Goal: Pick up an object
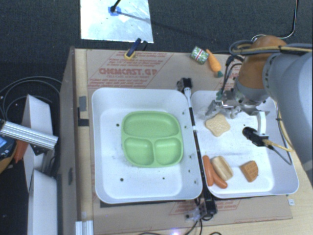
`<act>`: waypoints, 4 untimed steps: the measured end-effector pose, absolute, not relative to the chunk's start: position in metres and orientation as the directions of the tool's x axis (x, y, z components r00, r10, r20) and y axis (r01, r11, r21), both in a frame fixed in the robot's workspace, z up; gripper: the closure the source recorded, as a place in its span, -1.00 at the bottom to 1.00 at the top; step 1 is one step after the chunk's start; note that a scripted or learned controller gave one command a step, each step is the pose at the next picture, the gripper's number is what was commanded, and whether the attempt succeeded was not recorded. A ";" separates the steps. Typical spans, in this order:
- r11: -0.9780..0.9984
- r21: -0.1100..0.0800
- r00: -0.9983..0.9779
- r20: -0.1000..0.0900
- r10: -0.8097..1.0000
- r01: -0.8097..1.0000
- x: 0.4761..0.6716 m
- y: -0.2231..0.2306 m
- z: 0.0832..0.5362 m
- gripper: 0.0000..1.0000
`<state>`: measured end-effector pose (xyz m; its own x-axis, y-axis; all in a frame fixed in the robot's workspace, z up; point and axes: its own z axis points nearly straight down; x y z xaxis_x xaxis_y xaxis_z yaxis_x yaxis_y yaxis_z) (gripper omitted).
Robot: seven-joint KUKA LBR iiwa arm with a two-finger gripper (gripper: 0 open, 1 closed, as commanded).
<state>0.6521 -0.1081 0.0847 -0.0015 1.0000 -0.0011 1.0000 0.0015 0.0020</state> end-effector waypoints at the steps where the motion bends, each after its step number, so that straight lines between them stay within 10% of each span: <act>1: 0.004 0.003 -0.004 0.000 1.000 1.000 0.659 -0.096 0.085 -1.00; 4: 0.002 0.002 -0.002 -0.001 1.000 1.000 0.654 -0.102 0.085 -1.00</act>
